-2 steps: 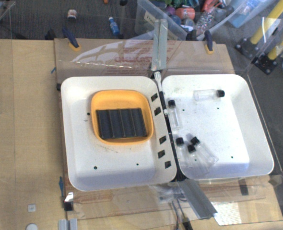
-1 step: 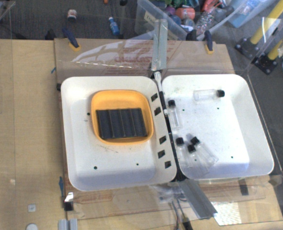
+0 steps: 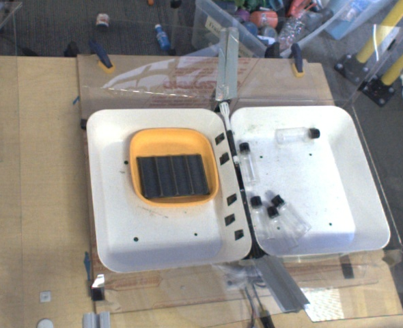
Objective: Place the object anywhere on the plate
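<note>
I see orange plate point(image 3: 174, 142) in left bin point(image 3: 113, 238), dark ridged block point(image 3: 173, 176) lying on it | clear vials point(image 3: 283, 214) in right bin point(image 3: 338, 183) | pincer state: cannot tell

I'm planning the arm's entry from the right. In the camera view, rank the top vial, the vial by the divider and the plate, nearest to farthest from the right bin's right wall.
Measured from the right bin's right wall:
1. Top vial, at the back of the right bin.
2. Divider vial, at that bin's left edge.
3. Plate, in the left bin, with a dark block on it.

Robotics lab, white bins point(image 3: 311, 125), clamped bench point(image 3: 31, 183)
</note>
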Robot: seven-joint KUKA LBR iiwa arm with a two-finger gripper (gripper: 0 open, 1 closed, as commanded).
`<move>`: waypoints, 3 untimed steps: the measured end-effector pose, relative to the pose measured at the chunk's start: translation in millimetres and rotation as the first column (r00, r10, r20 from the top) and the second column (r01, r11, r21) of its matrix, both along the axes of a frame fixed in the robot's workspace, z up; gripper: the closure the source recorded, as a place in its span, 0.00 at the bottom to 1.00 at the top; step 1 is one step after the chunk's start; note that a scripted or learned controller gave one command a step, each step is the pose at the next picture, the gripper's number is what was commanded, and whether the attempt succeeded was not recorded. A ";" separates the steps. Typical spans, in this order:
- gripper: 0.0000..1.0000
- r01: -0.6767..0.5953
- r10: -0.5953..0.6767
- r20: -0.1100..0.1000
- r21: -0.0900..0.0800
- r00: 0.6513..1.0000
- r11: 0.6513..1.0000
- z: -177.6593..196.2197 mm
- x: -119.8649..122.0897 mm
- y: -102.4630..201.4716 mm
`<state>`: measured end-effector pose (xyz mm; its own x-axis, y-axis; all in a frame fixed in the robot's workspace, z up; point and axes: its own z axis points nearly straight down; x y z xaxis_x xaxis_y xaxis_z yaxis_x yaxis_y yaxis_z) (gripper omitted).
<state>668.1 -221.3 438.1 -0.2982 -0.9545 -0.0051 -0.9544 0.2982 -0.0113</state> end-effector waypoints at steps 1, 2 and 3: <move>1.00 -0.287 0.287 -0.001 -0.003 0.958 0.958 -0.4 0.0 0.0; 1.00 -0.526 0.526 -0.002 -0.004 0.851 0.851 -0.8 0.0 0.2; 1.00 -0.527 0.527 -0.005 -0.001 0.850 0.850 -0.9 -1.4 3.9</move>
